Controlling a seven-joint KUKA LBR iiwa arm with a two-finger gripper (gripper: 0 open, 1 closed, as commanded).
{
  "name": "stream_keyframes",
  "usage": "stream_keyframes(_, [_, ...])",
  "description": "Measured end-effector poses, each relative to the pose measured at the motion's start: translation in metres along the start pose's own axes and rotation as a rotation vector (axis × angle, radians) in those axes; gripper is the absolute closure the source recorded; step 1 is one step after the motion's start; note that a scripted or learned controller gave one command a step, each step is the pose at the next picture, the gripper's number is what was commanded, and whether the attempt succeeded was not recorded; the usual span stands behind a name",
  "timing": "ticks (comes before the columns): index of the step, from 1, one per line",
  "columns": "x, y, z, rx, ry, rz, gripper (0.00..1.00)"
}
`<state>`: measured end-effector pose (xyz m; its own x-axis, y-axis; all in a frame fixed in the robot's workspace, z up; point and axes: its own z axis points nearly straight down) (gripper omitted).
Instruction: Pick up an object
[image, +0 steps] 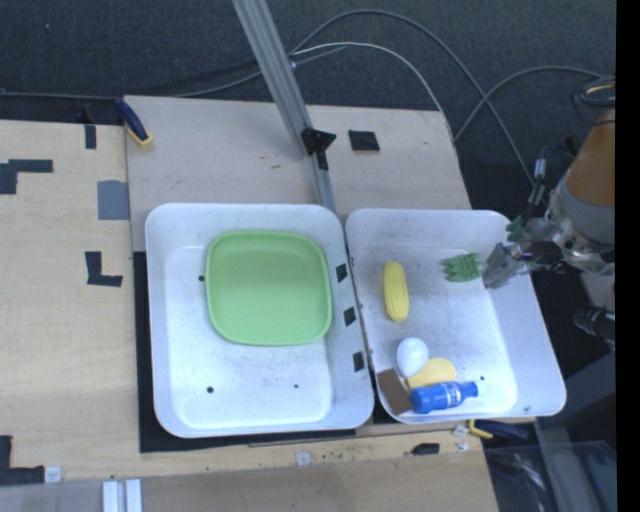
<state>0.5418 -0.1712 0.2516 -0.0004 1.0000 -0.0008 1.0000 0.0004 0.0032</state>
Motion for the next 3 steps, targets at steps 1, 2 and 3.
stream_keyframes(1, [0.05,0.015,0.014,0.005,0.002,-0.004,1.0])
stream_keyframes(2, [0.104,0.031,0.026,0.005,0.002,-0.004,1.0])
stream_keyframes(3, [0.16,0.048,0.017,0.003,0.002,-0.005,1.0])
